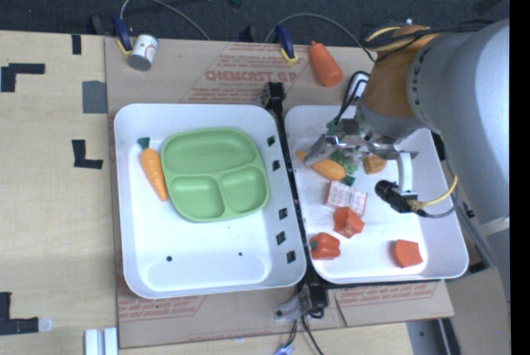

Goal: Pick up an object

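Gripper (325,151) low in right bin (439,258), above orange toy carrot (329,170); finger spread not discernible. Green divided plate (215,174) in left bin (199,275), at nine o'clock.

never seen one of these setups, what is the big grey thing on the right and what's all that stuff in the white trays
The grey thing is a robot arm with an orange band above its wrist, reaching in from the right. One camera, fixed above the bench, looks down at a slant. The gripper sits low in the right bin, over an orange toy food piece; whether it grips anything is unclear. That bin also holds a small packet and several red-orange pieces. The left bin holds a green divided plate with a toy carrot beside it.
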Controlling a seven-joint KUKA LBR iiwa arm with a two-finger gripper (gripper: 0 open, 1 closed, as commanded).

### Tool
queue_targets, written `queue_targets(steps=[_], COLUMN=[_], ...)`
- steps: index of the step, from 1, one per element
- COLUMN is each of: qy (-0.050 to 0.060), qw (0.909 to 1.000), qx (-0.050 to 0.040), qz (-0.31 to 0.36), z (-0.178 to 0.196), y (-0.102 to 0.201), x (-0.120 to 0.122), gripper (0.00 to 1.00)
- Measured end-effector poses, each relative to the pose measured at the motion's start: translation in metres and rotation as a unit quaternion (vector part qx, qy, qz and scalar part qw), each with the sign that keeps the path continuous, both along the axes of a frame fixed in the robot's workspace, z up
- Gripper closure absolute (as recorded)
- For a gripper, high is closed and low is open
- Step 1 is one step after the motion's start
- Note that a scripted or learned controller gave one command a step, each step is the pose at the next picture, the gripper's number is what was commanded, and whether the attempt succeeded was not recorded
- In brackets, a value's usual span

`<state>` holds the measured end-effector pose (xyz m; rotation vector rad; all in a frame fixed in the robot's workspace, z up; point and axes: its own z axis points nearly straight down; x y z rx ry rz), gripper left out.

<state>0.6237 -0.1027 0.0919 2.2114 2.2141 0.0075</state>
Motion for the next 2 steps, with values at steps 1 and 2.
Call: queue_targets(steps=[1,2], qy=[0.001,-0.002], qw=[1.0,1.0], qx=[-0.0002,0.0003], qz=[0.0,0.001], z=[-0.0003,0.0001], y=[0.0011,0.0008], x=[0.003,0.001], gripper=[0.0,0.0])
